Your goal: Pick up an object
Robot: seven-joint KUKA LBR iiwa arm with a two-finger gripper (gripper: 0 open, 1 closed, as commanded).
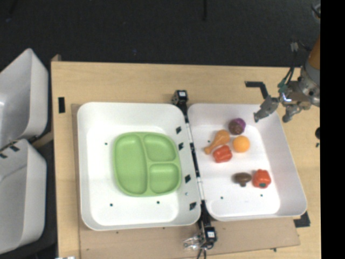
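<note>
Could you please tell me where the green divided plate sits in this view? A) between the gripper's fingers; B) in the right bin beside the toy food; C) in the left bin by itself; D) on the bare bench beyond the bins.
C: the green divided plate lies flat in the left bin, while the toy food, such as the orange ball, lies in the right bin.

The grey arm with orange band (311, 63) is cut off just behind the two-finger pincer (276, 109). Left of the pincer, the small brown object (242, 178) is too small to identify.
</note>
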